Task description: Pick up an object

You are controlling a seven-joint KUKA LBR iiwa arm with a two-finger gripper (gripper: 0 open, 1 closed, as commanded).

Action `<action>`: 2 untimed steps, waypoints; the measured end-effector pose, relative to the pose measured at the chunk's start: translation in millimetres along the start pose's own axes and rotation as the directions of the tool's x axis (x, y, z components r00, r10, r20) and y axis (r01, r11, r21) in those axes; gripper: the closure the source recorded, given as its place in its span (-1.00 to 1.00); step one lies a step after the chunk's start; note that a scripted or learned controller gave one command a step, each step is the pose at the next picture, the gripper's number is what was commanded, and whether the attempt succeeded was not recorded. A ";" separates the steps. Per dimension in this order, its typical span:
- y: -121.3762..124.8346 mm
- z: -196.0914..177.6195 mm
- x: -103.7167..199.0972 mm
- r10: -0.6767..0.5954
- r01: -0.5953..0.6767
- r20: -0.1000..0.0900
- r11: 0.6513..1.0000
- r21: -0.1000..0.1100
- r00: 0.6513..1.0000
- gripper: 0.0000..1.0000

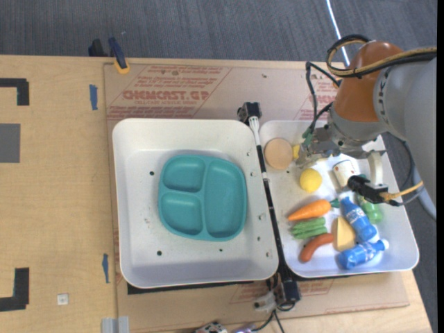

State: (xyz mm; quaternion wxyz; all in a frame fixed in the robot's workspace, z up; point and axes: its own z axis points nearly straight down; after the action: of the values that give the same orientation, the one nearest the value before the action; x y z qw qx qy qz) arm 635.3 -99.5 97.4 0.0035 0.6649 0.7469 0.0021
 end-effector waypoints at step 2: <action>-105.8 10.2 15.4 -0.085 0.085 -0.003 0.996 0.006 0.996 -1.00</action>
State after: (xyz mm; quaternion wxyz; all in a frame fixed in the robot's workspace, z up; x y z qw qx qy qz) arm 528.5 -96.5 86.3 0.0005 0.6325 0.7746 0.0005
